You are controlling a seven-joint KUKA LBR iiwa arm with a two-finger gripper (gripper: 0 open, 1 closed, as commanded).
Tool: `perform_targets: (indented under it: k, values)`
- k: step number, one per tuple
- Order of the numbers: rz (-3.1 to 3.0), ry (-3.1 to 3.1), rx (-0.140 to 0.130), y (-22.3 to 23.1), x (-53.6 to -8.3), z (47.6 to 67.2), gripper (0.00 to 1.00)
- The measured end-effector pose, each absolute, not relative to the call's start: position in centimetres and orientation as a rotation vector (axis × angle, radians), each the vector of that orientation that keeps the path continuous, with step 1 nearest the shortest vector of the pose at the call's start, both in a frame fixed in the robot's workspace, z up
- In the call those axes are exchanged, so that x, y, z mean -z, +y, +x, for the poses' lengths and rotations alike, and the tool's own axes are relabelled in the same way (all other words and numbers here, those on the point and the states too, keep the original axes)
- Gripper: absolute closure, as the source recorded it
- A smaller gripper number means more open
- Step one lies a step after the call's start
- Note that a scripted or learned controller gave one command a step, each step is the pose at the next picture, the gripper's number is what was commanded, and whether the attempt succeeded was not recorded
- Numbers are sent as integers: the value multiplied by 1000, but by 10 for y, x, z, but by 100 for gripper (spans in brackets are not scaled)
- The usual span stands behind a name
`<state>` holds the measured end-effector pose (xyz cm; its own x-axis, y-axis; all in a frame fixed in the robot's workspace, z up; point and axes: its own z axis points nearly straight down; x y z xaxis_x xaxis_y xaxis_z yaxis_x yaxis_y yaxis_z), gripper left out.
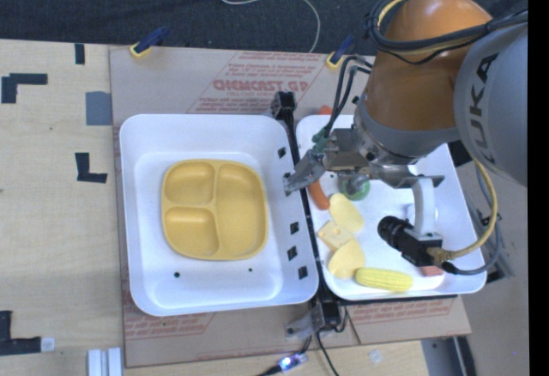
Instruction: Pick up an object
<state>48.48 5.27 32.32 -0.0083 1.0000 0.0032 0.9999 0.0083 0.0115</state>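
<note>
**Arm over the right bin, nothing lifted that I can see**

Starting at the left of the frame, I see the left bin (137,194) holding a yellow divided plate (213,209), lying flat near its middle. It is well apart from the arm.

Moving to centre right, the gripper (330,166) hangs low over the near-left part of the right bin (459,194), close to the wall between the two bins. The wrist housing covers the tips, so I cannot tell whether the hand is spread or closed, and I see nothing held in it.

Just below it lie the candidates: an orange carrot-like piece (319,195), a green round item (353,187) partly under the wrist, and three pale yellow chunks (345,213) running down towards the lower edge. A corn cob (383,280) sits at the bottom of that bin, with a red piece (429,273) to its right.

My read: the approach is made, but the grasp and lift are not yet shown. Everything I can see rests on the bin floor.
</note>
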Motion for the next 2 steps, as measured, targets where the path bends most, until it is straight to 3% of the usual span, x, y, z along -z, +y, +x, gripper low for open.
perform_targets:
  k: [1,2]
  values:
    - [2208,2221,-23,71,-471,494,0]
    - [2218,2225,4,70,-471,493,100]
